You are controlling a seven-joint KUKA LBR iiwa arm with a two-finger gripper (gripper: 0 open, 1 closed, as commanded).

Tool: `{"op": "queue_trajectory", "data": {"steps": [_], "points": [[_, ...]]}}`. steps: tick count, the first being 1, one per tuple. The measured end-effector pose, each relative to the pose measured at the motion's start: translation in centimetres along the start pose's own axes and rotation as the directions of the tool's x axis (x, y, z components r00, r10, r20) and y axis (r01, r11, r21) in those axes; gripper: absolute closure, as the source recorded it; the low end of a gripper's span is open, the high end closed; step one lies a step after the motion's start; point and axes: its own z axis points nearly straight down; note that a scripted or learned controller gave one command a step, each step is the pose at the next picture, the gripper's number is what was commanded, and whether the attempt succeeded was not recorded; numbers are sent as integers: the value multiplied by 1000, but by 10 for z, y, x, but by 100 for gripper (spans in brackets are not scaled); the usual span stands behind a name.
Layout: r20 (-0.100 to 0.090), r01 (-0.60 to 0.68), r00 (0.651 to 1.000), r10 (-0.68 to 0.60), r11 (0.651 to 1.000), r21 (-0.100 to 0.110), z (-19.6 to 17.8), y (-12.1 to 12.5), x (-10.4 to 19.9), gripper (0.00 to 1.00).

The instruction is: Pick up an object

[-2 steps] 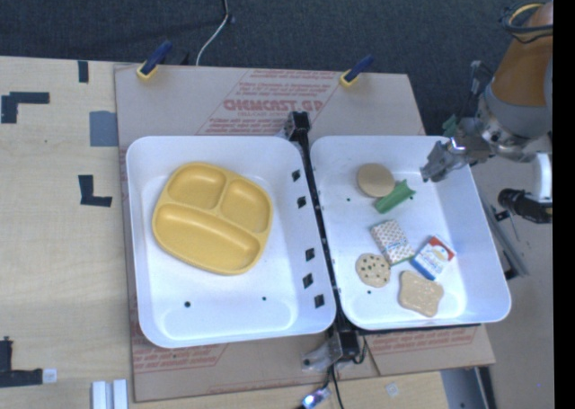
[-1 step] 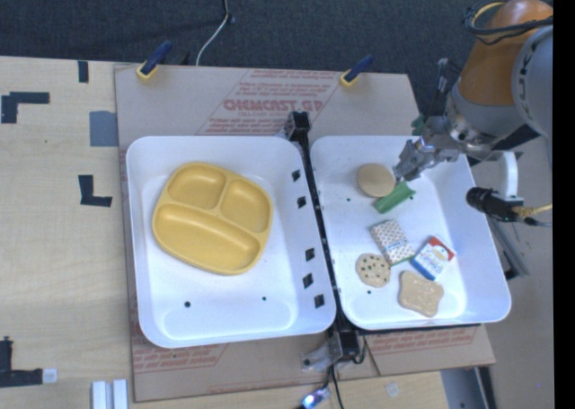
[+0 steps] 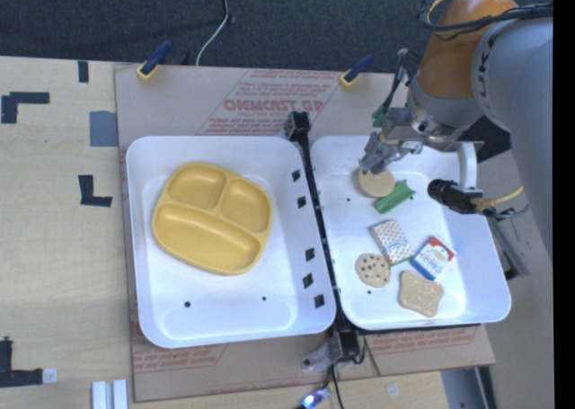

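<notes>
A flat round tan disc (image 3: 375, 183) lies near the far edge of the right white bin (image 3: 476, 304), with the pincer (image 3: 371, 164) low over its far rim; whether the pincer is open or closed cannot be told. Just beside the disc lies a green piece (image 3: 393, 197). Nearer the front are a red-patterned white packet (image 3: 391, 240), a chocolate-chip cookie (image 3: 372, 269), a small red, white and blue carton (image 3: 431, 258) and a tan toast-shaped piece (image 3: 420, 293). The left white bin (image 3: 225, 317) holds a yellow divided plastic plate (image 3: 212, 216).

yellow divided tray (image 3: 213, 217) lies in the left white bin (image 3: 153, 308).
</notes>
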Motion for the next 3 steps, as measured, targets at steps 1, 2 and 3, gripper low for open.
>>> {"op": "queue_trajectory", "data": {"steps": [1, 2, 3], "points": [[1, -1, 1000, 1, 1000, 2, 6, -2, 57, 100], [1, -1, 1000, 1, 1000, 0, -6, 2, 101, 100], [1, 1, 1000, -1, 1000, -1, -20, 5, 162, 100]]}}
